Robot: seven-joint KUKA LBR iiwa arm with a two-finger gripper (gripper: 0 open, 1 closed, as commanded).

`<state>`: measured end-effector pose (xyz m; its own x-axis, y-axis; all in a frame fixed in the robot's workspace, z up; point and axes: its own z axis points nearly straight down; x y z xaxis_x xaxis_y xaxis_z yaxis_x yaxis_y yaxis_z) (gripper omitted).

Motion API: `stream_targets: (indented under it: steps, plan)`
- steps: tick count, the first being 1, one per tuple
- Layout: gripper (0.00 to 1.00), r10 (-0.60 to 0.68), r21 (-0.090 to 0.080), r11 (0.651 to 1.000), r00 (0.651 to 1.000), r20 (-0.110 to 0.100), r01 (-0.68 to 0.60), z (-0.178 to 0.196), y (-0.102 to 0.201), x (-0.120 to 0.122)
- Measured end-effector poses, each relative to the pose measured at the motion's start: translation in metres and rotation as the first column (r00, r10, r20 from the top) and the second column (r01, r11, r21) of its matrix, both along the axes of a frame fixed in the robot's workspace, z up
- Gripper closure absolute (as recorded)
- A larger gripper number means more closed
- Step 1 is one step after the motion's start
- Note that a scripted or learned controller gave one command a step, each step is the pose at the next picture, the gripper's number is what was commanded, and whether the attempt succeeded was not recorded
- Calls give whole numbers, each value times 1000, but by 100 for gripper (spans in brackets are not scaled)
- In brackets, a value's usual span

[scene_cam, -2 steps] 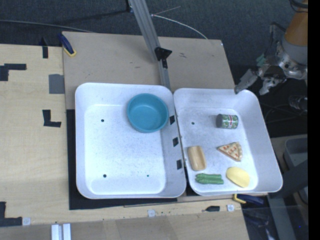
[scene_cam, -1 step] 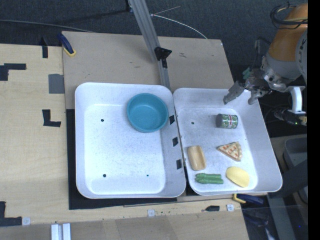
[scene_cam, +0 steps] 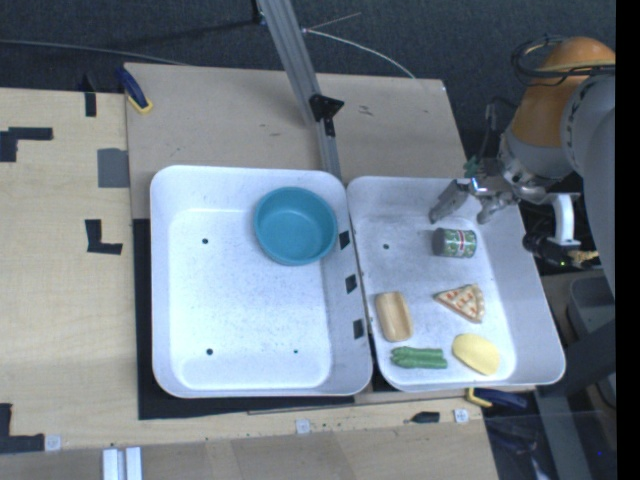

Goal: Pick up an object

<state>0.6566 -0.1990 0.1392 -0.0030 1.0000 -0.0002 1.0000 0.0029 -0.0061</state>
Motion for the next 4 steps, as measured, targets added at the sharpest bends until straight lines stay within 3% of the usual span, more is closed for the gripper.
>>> stream_targets:
  steps: [1, 2, 4]
  plan:
    - [0, 0, -2, 1000, 1000, 5, 0, -52, 1, 0]
    - [100, 2, -3, 1000, 1000, 4, -2, -40, 1, 0]
    - [100, -1, -1, 1000, 1000, 10, 1, 65, -1, 7]
